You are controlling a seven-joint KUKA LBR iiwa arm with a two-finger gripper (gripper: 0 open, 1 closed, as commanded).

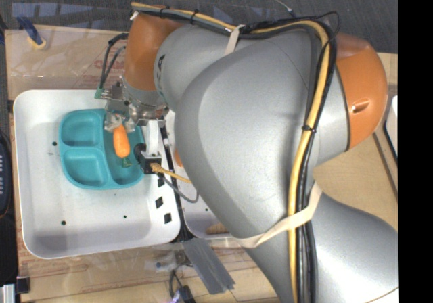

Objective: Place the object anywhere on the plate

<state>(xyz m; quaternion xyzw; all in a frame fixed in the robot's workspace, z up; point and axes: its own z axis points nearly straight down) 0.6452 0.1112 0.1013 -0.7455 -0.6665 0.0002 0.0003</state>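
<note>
**Orange piece right at the gripper, over the teal plate**

From my feed the gripper (122, 121) sits low over the left bin (40, 224), at the plate's far right corner. I cannot tell how the jaws stand; the wrist hardware above covers them from this slant.

The orange object (121, 141), small and carrot-like, shows directly beneath the jaws in the picture, its upper end touching or just short of them. It runs lengthwise away from the jaws, toward the near rim of the bin. I cannot say whether it is pinched, hanging, or already lying down.

The teal plate (82, 159) spreads out to the left of the jaws and below them. It has three compartments: two stacked on the side away from the jaws, and one long one just under them. The orange object lies over that long compartment, inside the plate's outline.

The grey arm (270, 132) fills the space to the right of the jaws and covers most of the right bin (195, 226), of which a strip of white rim shows.
</note>
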